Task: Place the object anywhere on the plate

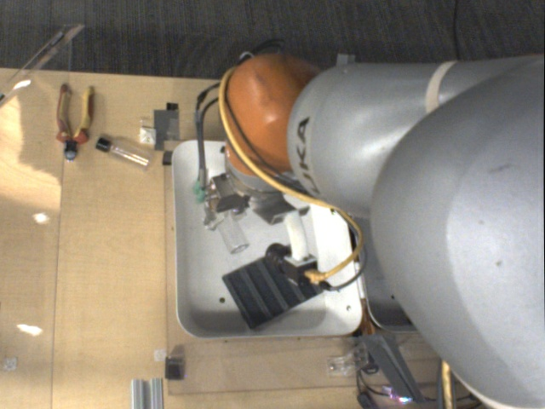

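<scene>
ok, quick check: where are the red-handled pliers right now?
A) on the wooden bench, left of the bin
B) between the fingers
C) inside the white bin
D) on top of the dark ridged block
A: the pliers lie on the wooden bench near its upper left corner, well left of the white bin and apart from the dark ridged block inside it.

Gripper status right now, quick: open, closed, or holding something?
Gripper: cannot be told; it hangs low inside the white bin, its tip too blurred to read.
</scene>
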You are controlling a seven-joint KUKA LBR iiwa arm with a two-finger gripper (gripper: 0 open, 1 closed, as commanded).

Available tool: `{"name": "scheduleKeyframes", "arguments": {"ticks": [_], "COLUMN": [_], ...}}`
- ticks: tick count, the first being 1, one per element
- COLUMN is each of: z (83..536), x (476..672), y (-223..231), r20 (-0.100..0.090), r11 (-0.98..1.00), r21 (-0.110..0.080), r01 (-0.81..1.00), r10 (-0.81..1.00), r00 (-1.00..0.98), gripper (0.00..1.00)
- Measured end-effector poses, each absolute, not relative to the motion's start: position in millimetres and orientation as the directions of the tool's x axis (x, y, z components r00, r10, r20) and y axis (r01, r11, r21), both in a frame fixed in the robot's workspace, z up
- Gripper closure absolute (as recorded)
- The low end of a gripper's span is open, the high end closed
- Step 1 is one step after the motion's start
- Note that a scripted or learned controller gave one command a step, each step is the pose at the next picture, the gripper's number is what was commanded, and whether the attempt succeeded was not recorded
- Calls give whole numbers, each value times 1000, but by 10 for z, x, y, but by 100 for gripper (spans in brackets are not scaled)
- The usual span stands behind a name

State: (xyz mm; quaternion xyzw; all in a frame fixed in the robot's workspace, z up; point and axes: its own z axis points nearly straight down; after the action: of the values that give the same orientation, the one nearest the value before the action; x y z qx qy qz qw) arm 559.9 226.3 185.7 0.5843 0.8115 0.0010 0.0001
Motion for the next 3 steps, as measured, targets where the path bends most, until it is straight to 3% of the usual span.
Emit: {"name": "scheduleKeyframes", "arguments": {"ticks": [1, 2, 3], "z": [1464, 1455, 1589], "x": [6237, 6689, 6690], "y": [2229, 2227, 2259], "r20": [1, -1, -2], "r11": [300, 460, 663], "r21": [1, 4, 6], "r01": [954, 888, 749], "r10": [954, 888, 749], "r00": [-300, -460, -663], "gripper": [100, 100, 100]}}
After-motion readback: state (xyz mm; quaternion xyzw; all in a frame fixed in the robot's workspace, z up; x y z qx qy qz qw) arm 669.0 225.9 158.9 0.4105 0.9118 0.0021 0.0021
